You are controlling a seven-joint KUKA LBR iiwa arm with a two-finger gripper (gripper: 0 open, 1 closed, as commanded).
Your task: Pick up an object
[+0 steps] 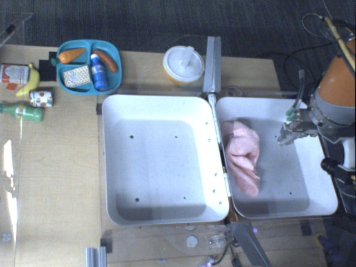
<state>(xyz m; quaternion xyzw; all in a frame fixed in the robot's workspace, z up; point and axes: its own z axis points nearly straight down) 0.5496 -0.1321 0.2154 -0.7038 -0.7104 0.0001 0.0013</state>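
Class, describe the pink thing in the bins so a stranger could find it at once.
Two white bins sit side by side; look in the right bin. Against its left wall lies a crumpled pink cloth, the only soft, coloured thing there, apart from the gripper.

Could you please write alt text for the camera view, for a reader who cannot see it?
A grey robot arm with an orange band reaches in from the right, its gripper over the right white bin, apart from a crumpled pink cloth lying along that bin's left side. Beyond the left white bin, the bench holds a blue divided tray of toy food and a lidded cup.
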